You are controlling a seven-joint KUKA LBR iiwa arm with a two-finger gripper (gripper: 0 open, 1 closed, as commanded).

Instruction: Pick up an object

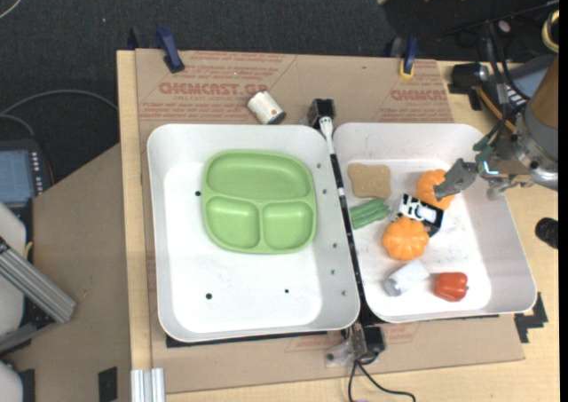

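The left bin [177,240] carries a green divided tray [259,200]. The right bin [497,240] holds the loose objects: a tan flat piece [369,180] near its top left, a green item [369,212] just below that, an orange pumpkin [406,239] in the middle, a smaller orange fruit [432,187] above it, a black-and-white item [419,212] between them, a red pepper [451,286] and a grey-white piece [406,280] toward the front. The gripper [457,180] sits at the smaller orange fruit's right edge; whether its fingers are spread or closed cannot be told.
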